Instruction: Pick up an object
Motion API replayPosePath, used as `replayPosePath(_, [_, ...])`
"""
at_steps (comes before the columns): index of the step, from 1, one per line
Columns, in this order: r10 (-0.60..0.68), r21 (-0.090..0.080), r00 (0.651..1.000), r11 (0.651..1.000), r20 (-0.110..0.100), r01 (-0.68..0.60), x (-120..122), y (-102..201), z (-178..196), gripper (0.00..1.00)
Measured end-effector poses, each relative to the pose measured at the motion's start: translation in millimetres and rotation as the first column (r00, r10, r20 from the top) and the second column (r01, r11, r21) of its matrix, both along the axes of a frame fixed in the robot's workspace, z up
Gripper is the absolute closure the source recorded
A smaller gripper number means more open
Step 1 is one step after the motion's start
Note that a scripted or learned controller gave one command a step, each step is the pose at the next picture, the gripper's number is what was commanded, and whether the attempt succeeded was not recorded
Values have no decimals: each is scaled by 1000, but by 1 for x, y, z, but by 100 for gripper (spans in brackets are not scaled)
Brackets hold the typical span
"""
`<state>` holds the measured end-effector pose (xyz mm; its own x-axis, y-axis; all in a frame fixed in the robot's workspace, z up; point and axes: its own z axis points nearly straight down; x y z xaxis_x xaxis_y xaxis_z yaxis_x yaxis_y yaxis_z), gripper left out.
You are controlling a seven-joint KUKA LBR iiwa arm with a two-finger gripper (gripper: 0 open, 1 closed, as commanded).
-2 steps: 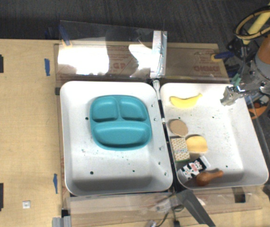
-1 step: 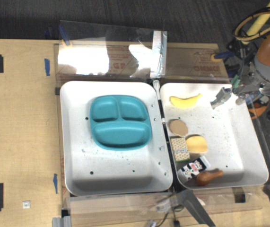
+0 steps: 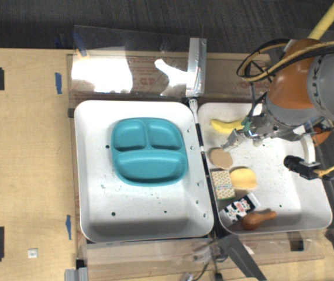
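Gripper (image 3: pixel 236 138) low over banana (image 3: pixel 226 124), jaw state I cannot tell; nothing lifted; I log pick outstanding.

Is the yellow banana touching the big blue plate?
Apart. The camera view shows the banana lying in the right bin, while the blue plate sits in the left bin, with the bins' walls between them.

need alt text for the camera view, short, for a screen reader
Seen from above, a grey and orange robot arm reaches into the right white bin, its tool beside a banana among small items. The left white bin holds a teal divided plate.
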<state>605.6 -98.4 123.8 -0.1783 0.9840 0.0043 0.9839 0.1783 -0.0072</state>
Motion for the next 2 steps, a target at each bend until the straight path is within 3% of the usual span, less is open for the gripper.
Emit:
replayPosePath(1, [219, -4, 976, 976, 16, -219, 17, 55, 63, 0])
replayPosePath(2, [437, -3, 899, 899, 8, -437, -4, 34, 62, 0])
